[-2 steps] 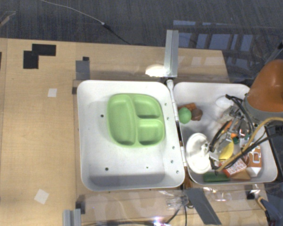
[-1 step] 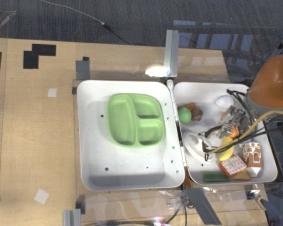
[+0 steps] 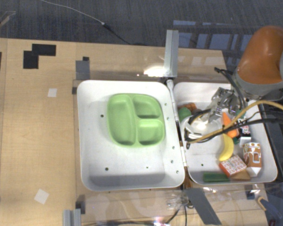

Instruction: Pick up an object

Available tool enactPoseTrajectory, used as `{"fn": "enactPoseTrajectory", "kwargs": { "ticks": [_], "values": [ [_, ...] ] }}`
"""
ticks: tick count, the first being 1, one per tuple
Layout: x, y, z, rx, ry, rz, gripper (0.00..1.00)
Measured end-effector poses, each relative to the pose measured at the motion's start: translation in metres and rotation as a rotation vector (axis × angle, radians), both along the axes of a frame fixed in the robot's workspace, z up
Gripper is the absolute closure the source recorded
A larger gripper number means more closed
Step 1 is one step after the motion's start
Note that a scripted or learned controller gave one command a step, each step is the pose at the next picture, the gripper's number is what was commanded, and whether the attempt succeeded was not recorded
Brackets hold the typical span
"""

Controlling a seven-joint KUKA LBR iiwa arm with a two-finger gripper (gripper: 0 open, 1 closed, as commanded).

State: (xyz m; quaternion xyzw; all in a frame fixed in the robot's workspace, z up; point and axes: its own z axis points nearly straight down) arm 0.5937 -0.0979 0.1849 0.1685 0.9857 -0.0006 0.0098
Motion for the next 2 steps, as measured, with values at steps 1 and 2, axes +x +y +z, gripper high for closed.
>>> {"fn": "enactPoseTrajectory", "kwargs": {
  "ticks": [1, 2],
  "values": [
    [0.0402, -0.0546, 0.0746, -0.003, 0.006, 0.251, 1.00],
    [0.0397, -0.0530, 0.0734, 0.000, 0.011, 0.252, 0.00]
  ]
}}
